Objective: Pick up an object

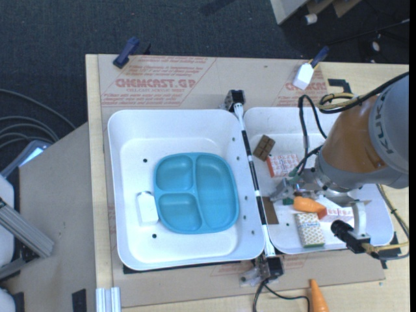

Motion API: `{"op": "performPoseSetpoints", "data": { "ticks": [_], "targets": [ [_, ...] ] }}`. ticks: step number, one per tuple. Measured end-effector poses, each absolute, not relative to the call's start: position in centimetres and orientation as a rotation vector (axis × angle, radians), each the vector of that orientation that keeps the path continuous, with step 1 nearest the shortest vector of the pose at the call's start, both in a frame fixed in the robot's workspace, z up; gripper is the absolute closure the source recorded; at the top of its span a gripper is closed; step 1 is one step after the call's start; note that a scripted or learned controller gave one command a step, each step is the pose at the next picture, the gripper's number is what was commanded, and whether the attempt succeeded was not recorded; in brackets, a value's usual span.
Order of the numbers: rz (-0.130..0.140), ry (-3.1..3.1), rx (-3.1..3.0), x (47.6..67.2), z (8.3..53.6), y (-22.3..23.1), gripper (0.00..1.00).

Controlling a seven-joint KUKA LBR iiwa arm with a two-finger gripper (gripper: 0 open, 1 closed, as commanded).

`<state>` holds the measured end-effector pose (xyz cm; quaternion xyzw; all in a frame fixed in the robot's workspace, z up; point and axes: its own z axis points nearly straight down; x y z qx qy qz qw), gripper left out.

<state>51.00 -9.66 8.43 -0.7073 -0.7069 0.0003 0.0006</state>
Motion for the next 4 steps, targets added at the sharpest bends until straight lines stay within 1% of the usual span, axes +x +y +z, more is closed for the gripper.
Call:
{"op": "performPoseSetpoints", "data": {
  "ticks": [1, 2, 3, 4],
  "targets": [
    [-0.001, -2.222, -2.222, 55.6, 8.6, -11.5, 0.0],
    [-0.002, -2.222, -2.223, 55.7, 9.6, -11.5, 1.0],
    [-0.001, -2.221, -2.223, 55.7, 9.6, -11.5, 0.0],
    [-0.001, -2.223, -2.221, 56.5, 8.4, -9.8, 0.0]
  ]
}}
